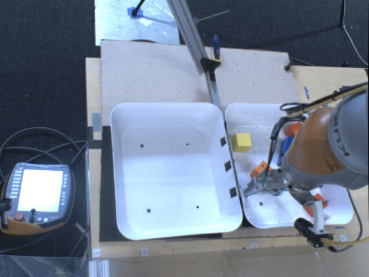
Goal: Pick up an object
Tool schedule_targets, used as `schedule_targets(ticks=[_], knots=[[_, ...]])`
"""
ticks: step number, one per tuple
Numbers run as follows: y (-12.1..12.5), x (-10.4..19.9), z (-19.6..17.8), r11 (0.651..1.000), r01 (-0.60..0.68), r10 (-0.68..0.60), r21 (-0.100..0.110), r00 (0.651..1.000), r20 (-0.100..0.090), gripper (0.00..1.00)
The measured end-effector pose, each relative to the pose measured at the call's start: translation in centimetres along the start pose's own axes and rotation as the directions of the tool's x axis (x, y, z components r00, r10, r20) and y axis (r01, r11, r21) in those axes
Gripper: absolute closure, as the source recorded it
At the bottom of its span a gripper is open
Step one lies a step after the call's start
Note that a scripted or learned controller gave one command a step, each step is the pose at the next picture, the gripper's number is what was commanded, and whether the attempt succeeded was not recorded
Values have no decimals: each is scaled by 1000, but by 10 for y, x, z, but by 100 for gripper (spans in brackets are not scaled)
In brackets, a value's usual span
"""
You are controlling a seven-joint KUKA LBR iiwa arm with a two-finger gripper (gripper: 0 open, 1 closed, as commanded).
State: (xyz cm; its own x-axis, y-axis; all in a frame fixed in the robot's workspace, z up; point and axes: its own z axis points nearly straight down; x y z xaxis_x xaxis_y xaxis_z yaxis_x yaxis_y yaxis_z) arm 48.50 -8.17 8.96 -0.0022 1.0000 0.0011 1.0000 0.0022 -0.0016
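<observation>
- At your far left, on the dark floor, lies the teach pendant with its pale lit screen, cable looped around it.
- Next comes the left bin, white and shallow, sitting on the bench.
- A slanted metal pole runs down from the top toward the seam between the two bins.
- The right bin sits just beside the left one, their walls touching along the middle.
- In it you see a yellow block near the upper left, apart from the arm.
- Lower down, an orange piece lies just above the gripper, close to or touching it; you cannot tell which.
- The gripper points left, low over the bin floor. Whether its claw is apart or together, you cannot tell from this angle.
- The arm, grey with its orange band, covers the bin's right half.
- Another orange piece pokes out below the arm near the bin's lower right corner.
</observation>
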Motion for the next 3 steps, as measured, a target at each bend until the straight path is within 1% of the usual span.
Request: schedule_targets(ticks=[1, 2, 3], knots=[[1, 0, -11, 1000, 1, -1, -5, 1000, 1, 100], [7, 0, -55, 1000, 2, -2, -8, 1000, 2, 100], [3, -4, -100, 1000, 2, -2, -9, 1000, 2, 100]])
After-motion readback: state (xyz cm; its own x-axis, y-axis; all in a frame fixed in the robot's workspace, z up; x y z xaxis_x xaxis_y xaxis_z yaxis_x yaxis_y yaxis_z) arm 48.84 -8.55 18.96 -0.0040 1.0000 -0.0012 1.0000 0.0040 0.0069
